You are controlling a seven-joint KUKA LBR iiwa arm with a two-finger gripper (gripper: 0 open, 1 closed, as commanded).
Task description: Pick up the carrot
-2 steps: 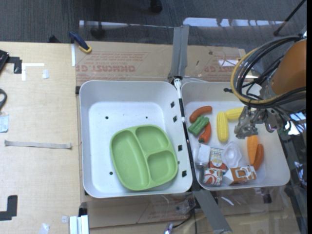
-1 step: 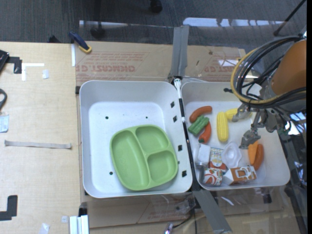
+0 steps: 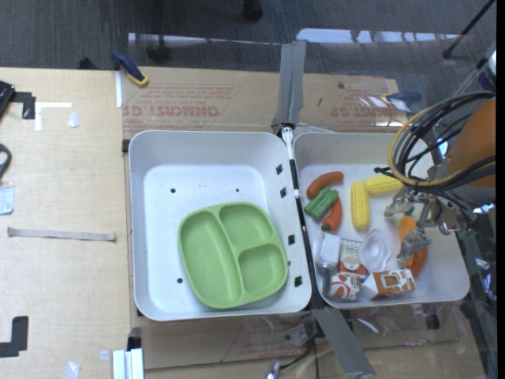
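The carrot [image 3: 413,257] is orange and lies on the floor of the right bin [image 3: 442,290], near its right side, pointing toward the front. My gripper [image 3: 410,221] is low in that bin, right over the carrot's far end. Its metal fingers [image 3: 395,208] stand apart on either side of that end, so the gripper is open. The wrist and cables hide the carrot's top.
The right bin also holds a corn cob [image 3: 360,204], a yellow piece [image 3: 381,184], a red sausage [image 3: 325,182], a green pepper [image 3: 321,204], a clear cup [image 3: 375,251] and small cartons [image 3: 392,283]. A green divided plate [image 3: 233,253] lies in the left bin [image 3: 158,212].
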